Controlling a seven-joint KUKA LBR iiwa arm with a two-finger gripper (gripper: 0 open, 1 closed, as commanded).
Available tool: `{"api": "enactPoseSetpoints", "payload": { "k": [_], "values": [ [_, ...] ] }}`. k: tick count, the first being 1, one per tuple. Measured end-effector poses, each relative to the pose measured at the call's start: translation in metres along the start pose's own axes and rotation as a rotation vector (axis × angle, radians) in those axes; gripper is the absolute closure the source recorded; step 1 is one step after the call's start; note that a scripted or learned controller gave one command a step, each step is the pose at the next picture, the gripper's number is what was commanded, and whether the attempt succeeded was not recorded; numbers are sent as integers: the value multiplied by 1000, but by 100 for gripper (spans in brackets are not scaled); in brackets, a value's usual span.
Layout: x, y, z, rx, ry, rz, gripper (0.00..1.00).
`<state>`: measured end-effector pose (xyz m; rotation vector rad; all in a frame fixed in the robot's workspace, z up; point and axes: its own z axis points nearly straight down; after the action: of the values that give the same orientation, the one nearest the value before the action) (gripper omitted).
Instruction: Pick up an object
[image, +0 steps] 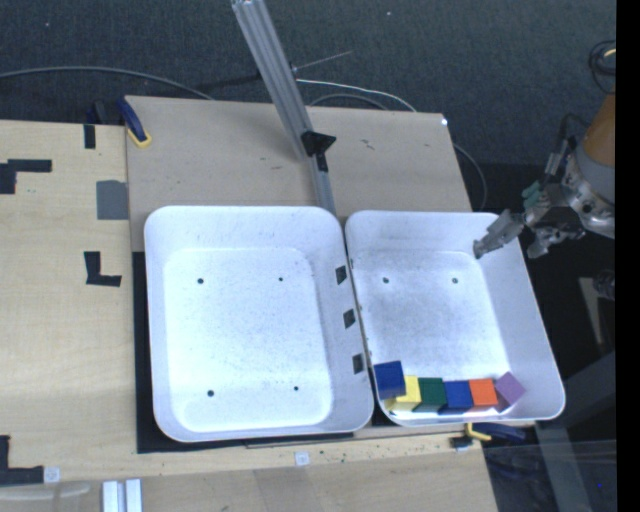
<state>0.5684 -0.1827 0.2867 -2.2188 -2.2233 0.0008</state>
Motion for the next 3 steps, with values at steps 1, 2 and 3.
{"api": "enactPoseSetpoints", "payload": {
  "k": [1,2,3],
  "values": [
    [44,-7,-125,-9,-2,-3,0],
    [94,14,-163,-6,0,-4,0],
    [81,3,35,9,0,2,0]
  ]
}}
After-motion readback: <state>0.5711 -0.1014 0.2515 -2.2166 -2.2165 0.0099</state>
